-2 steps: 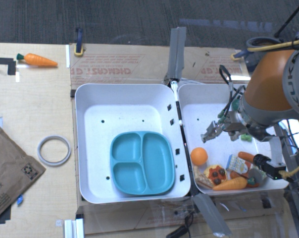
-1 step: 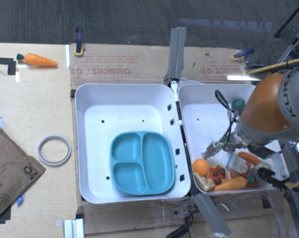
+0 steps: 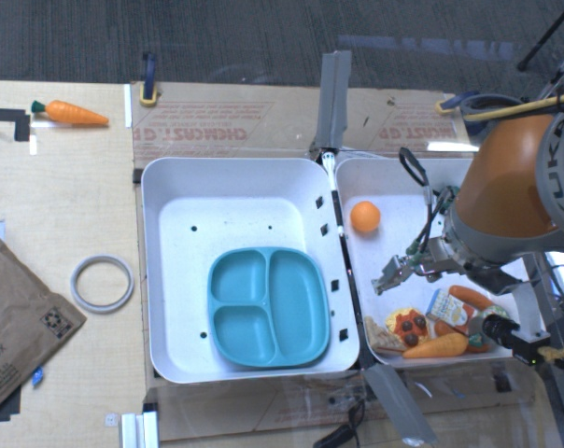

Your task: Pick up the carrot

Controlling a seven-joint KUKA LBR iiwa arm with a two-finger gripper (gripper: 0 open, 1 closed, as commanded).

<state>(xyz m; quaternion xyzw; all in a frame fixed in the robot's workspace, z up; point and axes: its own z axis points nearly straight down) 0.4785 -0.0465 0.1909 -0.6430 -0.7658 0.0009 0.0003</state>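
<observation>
Carrot [image 3: 435,346] lies at your gripper's [image 3: 391,278] five o'clock, long axis running nine-to-three; fingers look parted, holding nothing.

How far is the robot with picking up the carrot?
Nothing looks finished yet. The carrot lies in the right bin among other toy food, with no fingers around it. The gripper hangs above the bin floor, left of the carrot. Reaching, grasping and lifting remain.

There are two white bins [image 3: 161,250], one blue divided plate [image 3: 268,306] in the left bin, two carrots [image 3: 72,114] [image 3: 436,346], one orange ball [image 3: 365,217], one pizza slice [image 3: 387,334], one tape ring [image 3: 103,282] left of the bins, and one cardboard box [image 3: 16,329].
</observation>
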